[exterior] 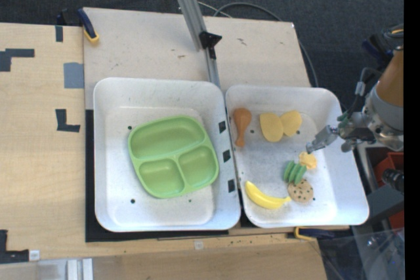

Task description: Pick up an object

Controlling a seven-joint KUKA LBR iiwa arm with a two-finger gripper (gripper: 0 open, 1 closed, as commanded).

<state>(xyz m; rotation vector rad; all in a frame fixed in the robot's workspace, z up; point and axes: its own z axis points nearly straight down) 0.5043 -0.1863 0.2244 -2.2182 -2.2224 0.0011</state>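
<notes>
The right bin [341, 200] holds several toy foods: a brown drumstick [241, 123], two yellow chips [271, 127] [291, 122], a small yellow piece [308, 161], a green ridged piece [294, 172], a cookie [301, 191] and a banana [266, 197]. My gripper [329, 143] hangs over the bin's right side, just above and right of the small yellow piece. It is open and nothing sits between its fingers.
The left bin [108, 141] holds a green divided plate [174, 155]. A metal pole [190, 0] rises behind the bins. The arm [387, 101] comes in from the right edge. Wooden bench lies to the left.
</notes>
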